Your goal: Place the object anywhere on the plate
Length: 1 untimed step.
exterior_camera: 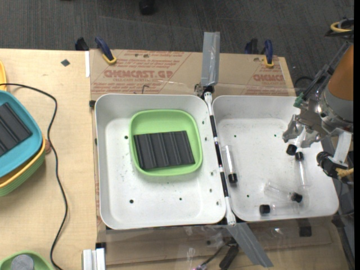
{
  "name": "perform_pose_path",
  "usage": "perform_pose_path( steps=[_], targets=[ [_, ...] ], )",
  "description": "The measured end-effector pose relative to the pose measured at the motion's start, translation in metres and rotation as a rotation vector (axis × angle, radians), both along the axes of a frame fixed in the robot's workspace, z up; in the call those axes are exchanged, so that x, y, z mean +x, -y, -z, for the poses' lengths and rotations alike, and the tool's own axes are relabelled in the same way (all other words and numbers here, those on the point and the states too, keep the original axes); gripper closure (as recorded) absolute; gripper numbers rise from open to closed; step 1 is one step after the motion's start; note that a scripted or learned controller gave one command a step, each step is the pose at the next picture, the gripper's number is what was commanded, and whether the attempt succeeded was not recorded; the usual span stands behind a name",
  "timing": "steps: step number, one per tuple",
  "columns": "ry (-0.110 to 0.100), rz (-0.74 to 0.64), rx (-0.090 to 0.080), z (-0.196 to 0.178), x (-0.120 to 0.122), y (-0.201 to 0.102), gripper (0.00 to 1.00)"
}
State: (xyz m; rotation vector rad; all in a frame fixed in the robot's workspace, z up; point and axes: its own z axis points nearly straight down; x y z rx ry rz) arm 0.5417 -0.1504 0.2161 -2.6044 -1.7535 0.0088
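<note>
A square green plate [166,143] with a dark ridged insert [165,149] lies in the left bin [112,167]. Several clear tubes with black caps lie in the right bin [253,125]: one [228,162] near the divider, one [302,173] at the right, one [274,191] near the front. My gripper [295,148] hangs low over the right side of the right bin, just above the upper end of the right tube. Its dark tips are small and blurred against the bin floor.
A blue and yellow stack of containers [17,142] sits on the wooden table at far left, with a black cable [56,167] trailing past it. Clamps [106,50] hold cardboard behind the bins. The hinge strip [216,151] runs between the bins.
</note>
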Motion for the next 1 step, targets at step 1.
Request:
perform_pose_path(
  steps=[1],
  targets=[
    [0.0, 0.0, 0.0, -0.0001, 0.0, 0.0, 0.0]
  ],
)
